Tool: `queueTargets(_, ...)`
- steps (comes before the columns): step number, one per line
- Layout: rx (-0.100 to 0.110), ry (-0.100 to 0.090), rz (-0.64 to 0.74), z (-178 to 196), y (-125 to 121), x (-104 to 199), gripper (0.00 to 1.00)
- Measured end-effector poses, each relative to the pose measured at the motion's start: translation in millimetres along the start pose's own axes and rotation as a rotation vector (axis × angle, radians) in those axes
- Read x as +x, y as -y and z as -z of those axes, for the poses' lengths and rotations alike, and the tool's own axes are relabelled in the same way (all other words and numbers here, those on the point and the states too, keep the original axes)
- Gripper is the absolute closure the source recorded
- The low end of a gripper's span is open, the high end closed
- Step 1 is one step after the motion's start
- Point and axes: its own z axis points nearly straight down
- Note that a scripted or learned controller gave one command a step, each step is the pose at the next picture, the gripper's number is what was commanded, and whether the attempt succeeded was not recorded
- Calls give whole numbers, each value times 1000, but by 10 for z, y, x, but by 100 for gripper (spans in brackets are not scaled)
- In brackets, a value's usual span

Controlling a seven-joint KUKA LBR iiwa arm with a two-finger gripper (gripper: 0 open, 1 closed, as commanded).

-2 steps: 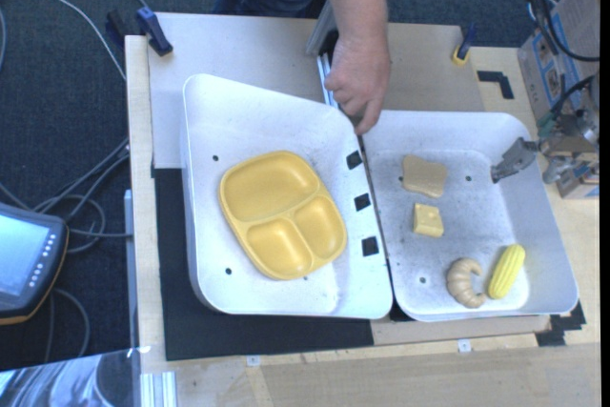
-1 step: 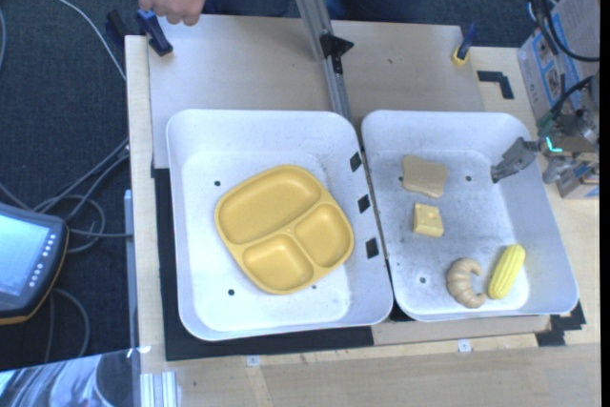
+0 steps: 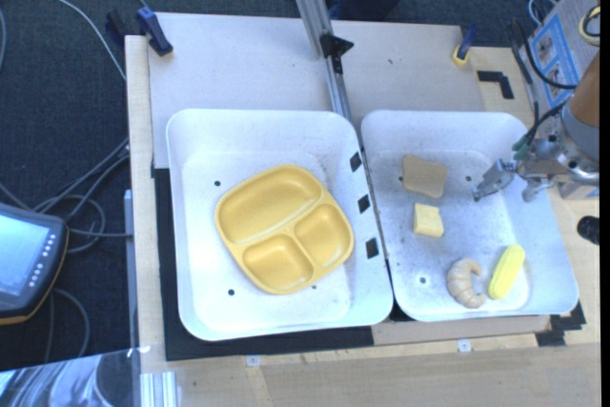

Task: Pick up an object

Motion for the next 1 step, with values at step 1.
queueTargets(1,1,0,0,-633,3,-24,0)
